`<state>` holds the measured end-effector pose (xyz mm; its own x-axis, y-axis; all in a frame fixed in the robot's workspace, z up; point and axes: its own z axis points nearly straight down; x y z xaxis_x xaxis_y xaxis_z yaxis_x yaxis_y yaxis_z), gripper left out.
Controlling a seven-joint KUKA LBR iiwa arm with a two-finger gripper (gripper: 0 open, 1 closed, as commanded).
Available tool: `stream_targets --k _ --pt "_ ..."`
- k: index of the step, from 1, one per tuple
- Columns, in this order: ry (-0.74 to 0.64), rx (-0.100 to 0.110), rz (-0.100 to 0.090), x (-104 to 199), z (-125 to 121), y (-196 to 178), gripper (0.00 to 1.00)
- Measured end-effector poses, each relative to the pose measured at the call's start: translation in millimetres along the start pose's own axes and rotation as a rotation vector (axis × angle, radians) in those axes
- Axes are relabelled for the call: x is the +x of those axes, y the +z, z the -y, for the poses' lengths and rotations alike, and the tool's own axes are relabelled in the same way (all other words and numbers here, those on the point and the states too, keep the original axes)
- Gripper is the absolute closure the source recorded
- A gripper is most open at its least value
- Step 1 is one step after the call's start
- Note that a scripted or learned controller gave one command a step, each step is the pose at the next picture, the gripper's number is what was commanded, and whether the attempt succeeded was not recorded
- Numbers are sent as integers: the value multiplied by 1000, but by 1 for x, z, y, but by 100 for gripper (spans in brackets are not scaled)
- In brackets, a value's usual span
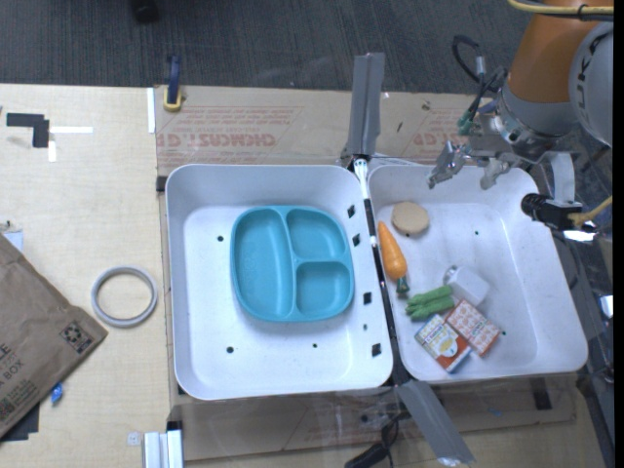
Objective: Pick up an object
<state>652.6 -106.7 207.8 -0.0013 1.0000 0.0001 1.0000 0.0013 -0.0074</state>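
Nearest the camera, right white plastic bin (546, 354), 6 o'clock corner: small red-and-white printed carton (458, 334). Just past it a green bean-pod toy (430, 303), touching a pale translucent block (470, 284). Along the bin's 9 o'clock wall an orange plastic carrot (392, 252), and beyond that a round tan biscuit-like disc (410, 219). Left white bin (195, 359) holds a teal three-compartment plastic tray (292, 261), roughly centre. On the wooden surface (68, 213) at 9 o'clock lies a grey tape ring (124, 294).

Farthest: pincer (466, 167) over the right bin's 12 o'clock rim, fingers apart, nothing between them. Step looks like approach, no grasp yet. Next move probably calls for travelling toward 6 o'clock, centring over one item — disc is closest — then descending and closing.
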Motion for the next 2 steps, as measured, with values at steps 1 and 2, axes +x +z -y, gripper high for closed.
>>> stream_targets --k 1,2 --pt "12 -3 -1 0 101 120 0" --pt "118 -2 -1 -13 171 121 0"
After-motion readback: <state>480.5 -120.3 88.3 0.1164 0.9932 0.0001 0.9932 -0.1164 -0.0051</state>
